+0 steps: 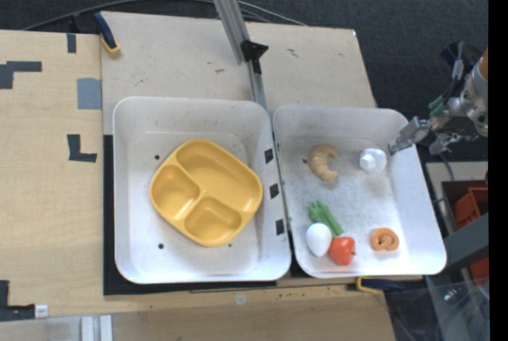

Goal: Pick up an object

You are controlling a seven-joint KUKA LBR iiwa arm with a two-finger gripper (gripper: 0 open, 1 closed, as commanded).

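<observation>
The right bin [413,197] holds a tan croissant [324,162], a small white round piece [371,161], a white egg-like piece [318,238] with a green leafy stalk [324,215], a red tomato [342,250] and an orange ring [385,239]. My gripper [421,139] hangs over the bin's right rim, just right of the white round piece. It is open, its two fingers spread apart with nothing between them.
The left bin [131,173] holds a yellow divided plate [206,191]. A grey metal pole [226,2] slants down from the top to the seam between the bins. The wooden bench [40,93] extends left, and a red box [476,208] stands beyond the right bin.
</observation>
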